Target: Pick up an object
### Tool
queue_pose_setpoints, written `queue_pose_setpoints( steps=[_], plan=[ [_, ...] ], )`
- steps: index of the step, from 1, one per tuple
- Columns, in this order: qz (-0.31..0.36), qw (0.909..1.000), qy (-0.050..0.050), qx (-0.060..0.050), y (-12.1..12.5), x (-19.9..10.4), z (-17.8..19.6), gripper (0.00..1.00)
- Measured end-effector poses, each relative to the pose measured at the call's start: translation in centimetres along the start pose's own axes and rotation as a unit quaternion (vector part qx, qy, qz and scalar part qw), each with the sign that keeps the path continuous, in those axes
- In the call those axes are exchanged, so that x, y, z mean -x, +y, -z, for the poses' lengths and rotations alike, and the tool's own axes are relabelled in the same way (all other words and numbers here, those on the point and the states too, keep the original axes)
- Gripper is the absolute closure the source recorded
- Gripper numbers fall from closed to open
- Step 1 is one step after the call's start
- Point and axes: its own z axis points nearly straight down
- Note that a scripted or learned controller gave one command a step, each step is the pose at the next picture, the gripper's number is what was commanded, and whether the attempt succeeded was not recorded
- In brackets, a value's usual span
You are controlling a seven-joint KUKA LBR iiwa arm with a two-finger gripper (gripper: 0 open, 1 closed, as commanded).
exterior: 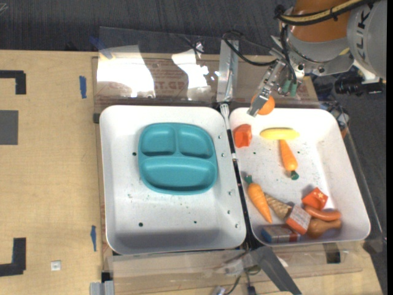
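My gripper (262, 101) hangs over the back left corner of the right bin (353, 183), coming down from the arm at the top right. Its fingers are shut on a small orange piece (266, 107), which is lifted clear of the bin floor. Just below it in the bin lie a red-orange block (242, 135) and a yellow banana (279, 133). An orange carrot (288, 156) lies a little nearer to the front.
The left bin (116, 214) holds a teal divided plate (178, 157). In the right bin's front part lie a second carrot (259, 200), a cone (282, 209), a red pepper (315, 198), a sausage (323, 214) and a small box (298, 219). A clear panel stands behind the bins.
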Motion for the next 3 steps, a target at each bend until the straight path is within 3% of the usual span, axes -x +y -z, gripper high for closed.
queue_pose_setpoints(
  steps=[1, 2, 3],
  plan=[
    [0.048, 0.9989, 0.005, -0.002, 2.1, -2.9, -0.9, 1.0],
    [0.048, 0.9988, 0.001, 0.0, 2.3, -2.8, 0.4, 1.0],
    [0.122, 0.9926, 0.005, -0.001, -0.4, -10.6, -0.3, 1.0]
  ],
)
